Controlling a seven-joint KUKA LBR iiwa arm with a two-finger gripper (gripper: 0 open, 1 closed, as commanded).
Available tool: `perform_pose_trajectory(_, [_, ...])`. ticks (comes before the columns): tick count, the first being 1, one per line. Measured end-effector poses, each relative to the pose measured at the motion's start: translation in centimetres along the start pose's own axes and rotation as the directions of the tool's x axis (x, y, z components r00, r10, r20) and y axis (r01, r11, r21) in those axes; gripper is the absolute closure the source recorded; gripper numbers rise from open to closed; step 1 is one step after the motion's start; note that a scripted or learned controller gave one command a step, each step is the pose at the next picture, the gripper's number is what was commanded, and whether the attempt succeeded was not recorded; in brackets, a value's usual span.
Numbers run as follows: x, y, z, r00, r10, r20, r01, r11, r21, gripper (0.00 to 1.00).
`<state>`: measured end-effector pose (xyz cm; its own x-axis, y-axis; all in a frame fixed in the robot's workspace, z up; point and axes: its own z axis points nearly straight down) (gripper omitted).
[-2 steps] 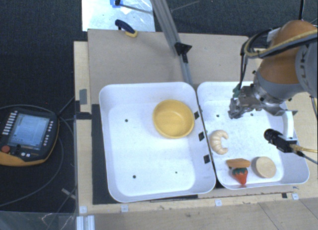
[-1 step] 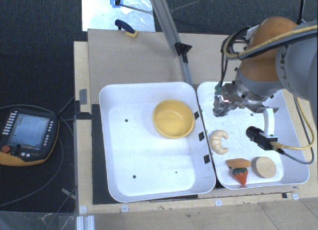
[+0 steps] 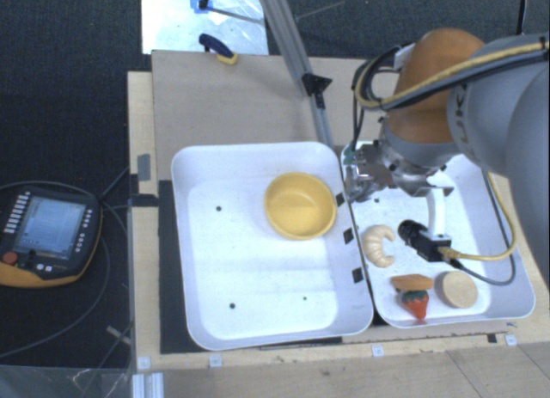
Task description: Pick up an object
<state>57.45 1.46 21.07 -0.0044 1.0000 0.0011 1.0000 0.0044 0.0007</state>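
Observation:
A yellow bowl (image 3: 299,205) sits upright in the left bin (image 3: 215,302), toward its far right side. In the right bin (image 3: 507,297) a pale croissant (image 3: 378,244) lies near the left wall. Close to that bin's front edge are an orange bread-like piece (image 3: 412,282), a red strawberry (image 3: 416,303) and a round beige disc (image 3: 456,290). My gripper (image 3: 357,180) hangs over the far left part of the right bin, by the wall shared by the two bins, beyond the croissant and just right of the bowl.
The grey arm with its orange band (image 3: 434,78) covers the far half of the right bin. A black connector with a yellow cable (image 3: 425,240) hangs beside the croissant. A metal pole (image 3: 292,44) slants across the bench behind the bins. A teach pendant (image 3: 47,233) lies off the bench at left.

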Motion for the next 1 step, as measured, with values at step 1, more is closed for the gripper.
perform_pose_trajectory(1, [4.91,0.65,0.09,1.000,0.000,0.000,0.000,1.000,0.000,1.00])
